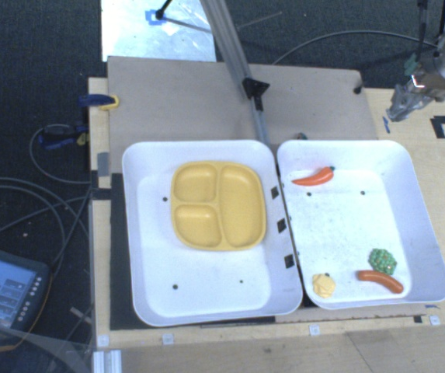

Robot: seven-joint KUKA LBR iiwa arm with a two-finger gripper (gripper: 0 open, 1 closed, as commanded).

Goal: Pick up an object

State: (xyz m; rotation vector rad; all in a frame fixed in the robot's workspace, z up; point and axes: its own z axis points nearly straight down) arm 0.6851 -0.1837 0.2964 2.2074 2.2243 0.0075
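Two white bins side by side on the bench. In the left bin (152,286), a yellow plate (218,205) with three sections, up toward 12 o'clock of the bin's middle. In the right bin (416,208), four small toy foods. At 11 o'clock of that bin, an orange chili pepper (314,177) with a dark stem (tilted a little). Down at 5 o'clock, a green bumpy broccoli piece (382,260), and just below it, touching or nearly so, a red-orange sausage (380,280). At 7 o'clock, near the bin's corner, a small pale yellow lump (324,285). Up at 2 o'clock of the whole view, the gripper (403,109), well apart from both bins, over the bare bench. Nothing seen between its tips; how far open, cannot tell.
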